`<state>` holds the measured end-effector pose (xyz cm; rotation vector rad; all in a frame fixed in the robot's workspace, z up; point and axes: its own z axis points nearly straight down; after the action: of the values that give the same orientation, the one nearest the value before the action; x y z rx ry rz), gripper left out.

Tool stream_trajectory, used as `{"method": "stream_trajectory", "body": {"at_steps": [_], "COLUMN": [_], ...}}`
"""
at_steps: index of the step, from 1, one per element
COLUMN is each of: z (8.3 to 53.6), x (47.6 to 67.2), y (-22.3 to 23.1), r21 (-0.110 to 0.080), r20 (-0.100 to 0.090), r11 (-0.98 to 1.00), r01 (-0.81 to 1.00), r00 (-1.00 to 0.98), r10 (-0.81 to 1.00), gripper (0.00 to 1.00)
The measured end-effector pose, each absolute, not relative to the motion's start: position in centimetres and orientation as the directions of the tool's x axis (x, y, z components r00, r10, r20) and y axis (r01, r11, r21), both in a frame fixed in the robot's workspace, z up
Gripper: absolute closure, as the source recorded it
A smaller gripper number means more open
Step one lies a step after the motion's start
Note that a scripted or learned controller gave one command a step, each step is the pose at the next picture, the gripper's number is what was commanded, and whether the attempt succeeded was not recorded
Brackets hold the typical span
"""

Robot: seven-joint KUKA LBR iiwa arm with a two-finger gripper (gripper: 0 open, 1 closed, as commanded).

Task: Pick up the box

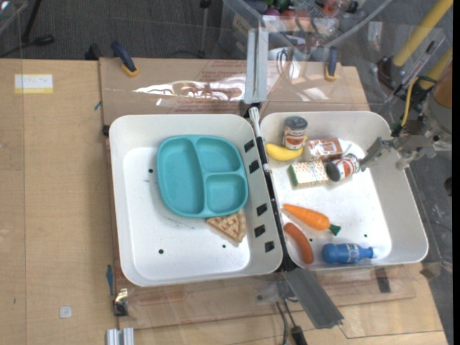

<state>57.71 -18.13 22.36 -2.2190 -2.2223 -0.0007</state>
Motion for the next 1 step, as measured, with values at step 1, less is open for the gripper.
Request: {"method": "stream_trajectory", "body": {"at_steps": [1], "z": [10.35], "x": [63.22], "y": [-13.53], "r21": [0.018], "r20": [-0.002], "r11": [-0.083], "r01": [0.996], "r00": [0.083], "r10": [0.997], "gripper": [0.0]}}
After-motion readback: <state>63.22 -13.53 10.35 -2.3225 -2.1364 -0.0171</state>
